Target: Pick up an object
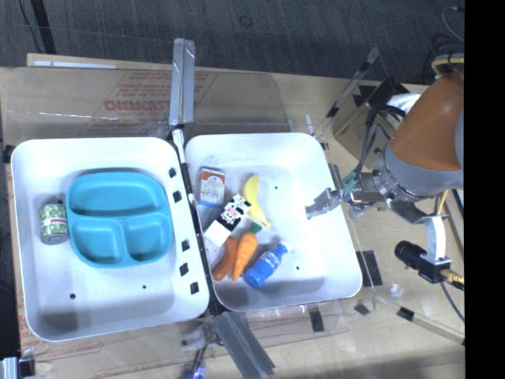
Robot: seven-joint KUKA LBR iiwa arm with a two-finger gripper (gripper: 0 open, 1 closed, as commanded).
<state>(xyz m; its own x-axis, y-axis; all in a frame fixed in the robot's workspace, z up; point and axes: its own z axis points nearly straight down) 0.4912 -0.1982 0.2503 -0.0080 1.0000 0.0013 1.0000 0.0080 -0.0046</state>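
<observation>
The right bin (316,152) holds a small carton with a red label (211,186), a yellow banana (252,197), a black-and-white patterned block (233,212), two carrots (237,255) and a blue bottle (264,265), all clustered in its left half. My gripper (322,204) hangs over the right bin's right side, to the right of the banana and apart from every object. Nothing shows between its fingers. The grey arm with its orange band (430,129) reaches in from the right.
The left bin (31,290) holds a blue divided tray (120,216) and a small green-labelled can (53,221) at its left wall. A metal divider post (181,93) stands between the bins at the back. Cables and brackets lie right of the right bin.
</observation>
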